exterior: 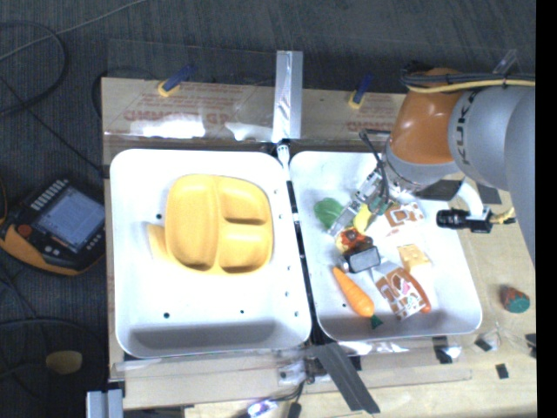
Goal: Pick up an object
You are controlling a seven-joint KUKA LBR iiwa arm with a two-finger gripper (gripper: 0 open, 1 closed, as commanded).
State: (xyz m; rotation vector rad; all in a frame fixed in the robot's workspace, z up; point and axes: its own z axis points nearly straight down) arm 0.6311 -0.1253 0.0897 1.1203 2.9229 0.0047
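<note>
My gripper (364,205) reaches down into the right bin (452,316), over the cluster of small items near the bin's middle. Directly under it lie a yellow and red item (352,235) and a green rounded piece (328,209) just to its left. A black block (361,258) sits below those. An orange carrot (353,292) lies toward the bin's front. Printed cartons rest at the right (402,217) and the front right (406,291), with a small tan cracker (414,255) between them. Nothing is visibly lifted.
The left bin (139,320) holds a yellow divided tray (218,221). The arm's orange band (423,136) and grey body hang over the right bin's back right corner. A handheld pendant (57,225) lies on the floor at the left.
</note>
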